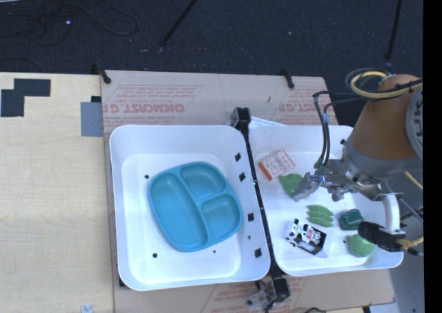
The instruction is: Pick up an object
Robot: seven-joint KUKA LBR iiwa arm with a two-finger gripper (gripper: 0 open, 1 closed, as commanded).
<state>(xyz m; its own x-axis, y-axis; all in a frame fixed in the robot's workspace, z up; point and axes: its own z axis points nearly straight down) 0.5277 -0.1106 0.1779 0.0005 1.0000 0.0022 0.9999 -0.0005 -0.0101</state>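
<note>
1. Two shallow white bins are seen side by side on a sheet of cardboard [173, 97], divided by a black clamp strip [253, 187].
2. The left bin [128, 166] is occupied by a blue divided plate [193, 204] with three compartments, laid flat near the bin's middle.
3. The right bin [304, 135] is occupied by several small objects, any of which could be picked up.
4. A small orange-and-white packet [276, 164] is found towards the far left part of the right bin.
5. A light green object [290, 182] lies just right of the packet, beside the gripper.
6. A green ridged piece [319, 214] is seen nearer in the bin, and a dark green object [350, 219] lies to its right.
7. A black-and-white printed item [305, 236] lies at the near left of the right bin, and a light green rounded object [358, 245] sits at the near right, partly covered by a black part of the arm.
8. The arm is reached in from the right, and the gripper [304, 186] is held low over the right bin, next to the light green object.
9. Whether its fingers are spread or closed cannot be told; nothing is visibly held between them.
</note>
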